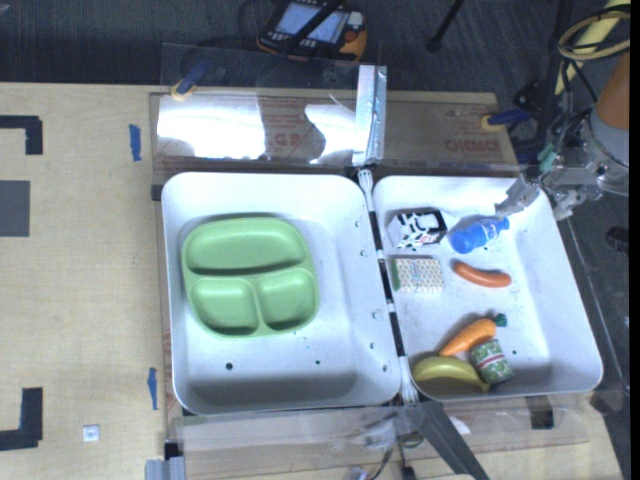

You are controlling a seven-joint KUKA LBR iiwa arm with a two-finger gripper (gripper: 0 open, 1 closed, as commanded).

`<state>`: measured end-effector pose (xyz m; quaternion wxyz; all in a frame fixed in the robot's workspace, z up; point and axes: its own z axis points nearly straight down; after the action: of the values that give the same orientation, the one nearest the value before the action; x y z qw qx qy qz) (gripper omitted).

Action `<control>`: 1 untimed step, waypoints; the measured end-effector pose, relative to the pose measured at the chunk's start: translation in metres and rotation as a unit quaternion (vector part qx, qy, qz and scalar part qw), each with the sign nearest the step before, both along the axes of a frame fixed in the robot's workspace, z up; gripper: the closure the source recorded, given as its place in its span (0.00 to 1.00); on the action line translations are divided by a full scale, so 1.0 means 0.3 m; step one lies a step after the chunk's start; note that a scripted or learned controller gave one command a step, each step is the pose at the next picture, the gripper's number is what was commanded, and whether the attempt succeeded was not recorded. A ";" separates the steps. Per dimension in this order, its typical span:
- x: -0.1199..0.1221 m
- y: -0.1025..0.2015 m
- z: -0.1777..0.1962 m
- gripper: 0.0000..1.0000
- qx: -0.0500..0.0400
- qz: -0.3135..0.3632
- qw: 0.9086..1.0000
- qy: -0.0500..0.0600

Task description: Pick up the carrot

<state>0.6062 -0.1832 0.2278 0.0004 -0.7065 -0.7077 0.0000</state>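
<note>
1. Jaw state cannot be told; the grey two-finger gripper (524, 194) sits at the right bin's (560, 268) far right corner, its tip blurred, just beside the blue plastic bottle (476, 235).
2. Nothing is seen held.
3. Orange carrot with green top (470, 335) lies near the right bin's front, well apart from the gripper.
4. Yellow banana (446, 370) and small green can (490, 360) touch the carrot's front side.
5. Orange-red sausage (482, 275) lies between bottle and carrot.
6. Green compartment tray (250, 272) occupies the left bin (190, 368).

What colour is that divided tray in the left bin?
Light green; the divided tray shows plainly in the camera view.
</note>
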 end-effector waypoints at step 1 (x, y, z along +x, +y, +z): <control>-0.237 0.034 -0.311 0.00 0.000 0.051 0.999 0.000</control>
<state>0.5350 -0.1729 0.1345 -0.0001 -0.6694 -0.7429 -0.0003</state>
